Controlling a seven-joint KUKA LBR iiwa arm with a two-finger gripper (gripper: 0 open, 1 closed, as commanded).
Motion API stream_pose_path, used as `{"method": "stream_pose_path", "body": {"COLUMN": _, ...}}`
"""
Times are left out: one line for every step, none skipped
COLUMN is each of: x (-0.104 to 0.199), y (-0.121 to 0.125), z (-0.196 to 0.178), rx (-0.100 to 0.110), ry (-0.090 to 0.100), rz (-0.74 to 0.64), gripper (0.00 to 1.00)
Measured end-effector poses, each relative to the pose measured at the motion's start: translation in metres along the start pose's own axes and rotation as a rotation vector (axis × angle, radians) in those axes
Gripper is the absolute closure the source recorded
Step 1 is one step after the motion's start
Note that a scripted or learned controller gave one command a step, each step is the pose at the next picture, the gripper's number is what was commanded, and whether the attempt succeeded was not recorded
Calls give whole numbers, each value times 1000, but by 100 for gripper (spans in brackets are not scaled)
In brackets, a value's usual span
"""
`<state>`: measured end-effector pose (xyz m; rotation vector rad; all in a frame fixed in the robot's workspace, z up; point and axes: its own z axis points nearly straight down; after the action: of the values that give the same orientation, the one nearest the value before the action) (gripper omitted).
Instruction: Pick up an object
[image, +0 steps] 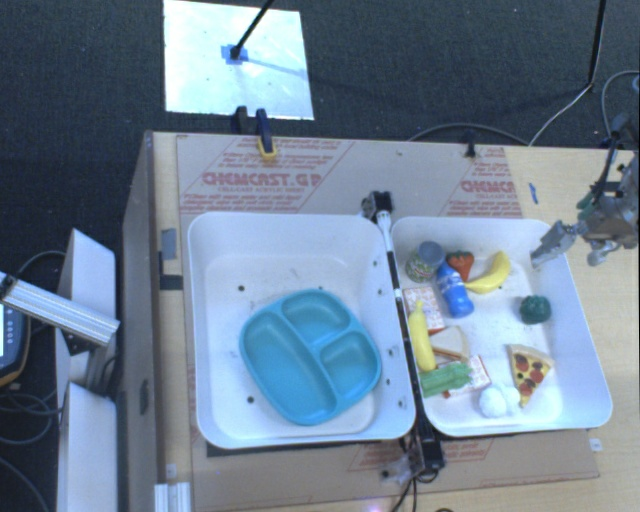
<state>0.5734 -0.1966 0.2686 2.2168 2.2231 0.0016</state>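
My claw (572, 243) hangs open and empty at the right bin's (590, 330) far rim; nothing picked yet.

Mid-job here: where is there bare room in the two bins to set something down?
Left bin: bare floor along its top, above the blue tray, and down its left side. Right bin: a free patch between the banana, green ball and pizza slice. Its left half is crowded, from the blue bottle down to the white ball.
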Motion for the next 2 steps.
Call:
{"method": "stream_pose_path", "body": {"x": 91, "y": 4, "z": 83, "rx": 3, "ry": 2, "rz": -1, "gripper": 0}}
{"method": "stream_pose_path", "body": {"x": 107, "y": 23, "z": 163, "rx": 4, "ry": 1, "rz": -1, "gripper": 0}}
